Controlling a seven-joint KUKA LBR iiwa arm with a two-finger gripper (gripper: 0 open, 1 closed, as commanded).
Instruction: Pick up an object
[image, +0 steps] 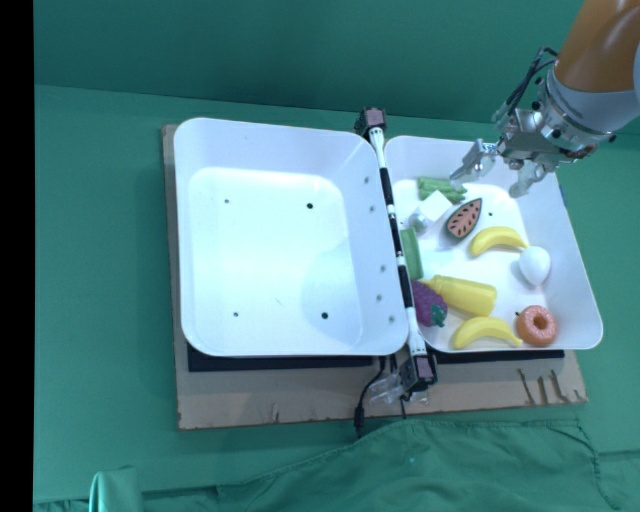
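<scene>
Hovering over the far end of the right bin (575, 262), my hand (500, 168) has its two fingers spread apart with nothing between them. Below it lie the toys: green beans (440, 187), a white block (434, 207), a watermelon slice (463, 218), a banana (497, 239), an egg (534, 264), a yellow bottle (465, 294), purple grapes (430, 303), a second banana (485, 333) and a donut (537, 325). A green piece (411, 252) lies along the bin's left wall. The left bin (200, 160) sits beside it on the bench (100, 250).
</scene>
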